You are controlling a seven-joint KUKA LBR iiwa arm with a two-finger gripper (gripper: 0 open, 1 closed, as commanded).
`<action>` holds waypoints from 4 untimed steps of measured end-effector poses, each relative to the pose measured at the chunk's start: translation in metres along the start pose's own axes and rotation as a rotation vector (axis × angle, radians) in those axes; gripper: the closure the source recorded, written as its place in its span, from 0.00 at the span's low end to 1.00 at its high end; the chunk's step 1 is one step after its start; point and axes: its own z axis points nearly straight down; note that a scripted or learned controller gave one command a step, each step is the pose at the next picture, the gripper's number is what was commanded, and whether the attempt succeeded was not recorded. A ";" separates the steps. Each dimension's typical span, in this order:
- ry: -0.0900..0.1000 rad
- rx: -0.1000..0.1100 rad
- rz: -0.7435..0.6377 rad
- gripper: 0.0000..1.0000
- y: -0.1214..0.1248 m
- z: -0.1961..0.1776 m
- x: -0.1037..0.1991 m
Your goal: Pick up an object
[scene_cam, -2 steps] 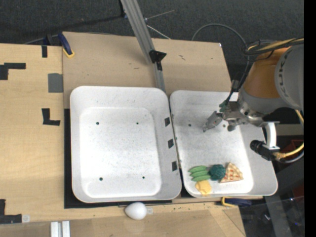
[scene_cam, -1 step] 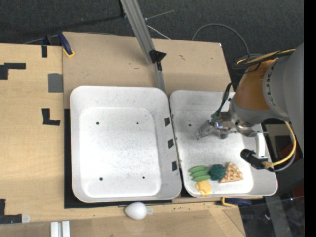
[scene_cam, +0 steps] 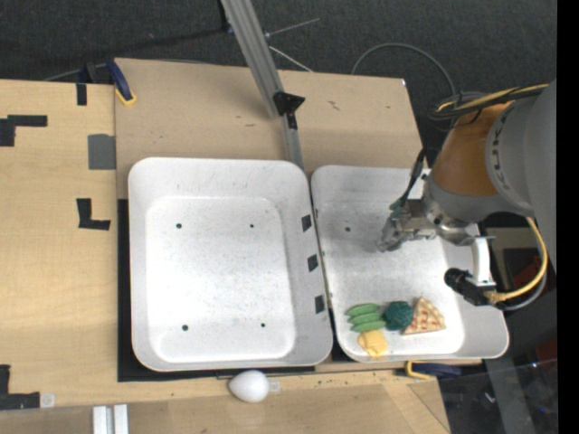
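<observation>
My gripper [scene_cam: 391,236] hangs low over the middle of the right bin [scene_cam: 348,197], its tip close to the bin floor. Nothing shows between its fingers. Near the front edge of that bin lie several small toys: a green pea pod [scene_cam: 365,315], a dark green broccoli piece [scene_cam: 397,314], a pizza slice [scene_cam: 423,317] and a yellow piece [scene_cam: 373,341]. They sit well in front of the gripper, apart from it.
The left bin [scene_cam: 217,260] lies beside the right one, their rims meeting at the centre. A white egg-shaped object [scene_cam: 249,386] rests on the bench in front of the left bin. A grey metal pole [scene_cam: 258,52] slants in from the top. Cables loop at the right.
</observation>
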 end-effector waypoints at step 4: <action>-0.001 -0.004 0.001 1.00 -0.002 -0.183 -0.018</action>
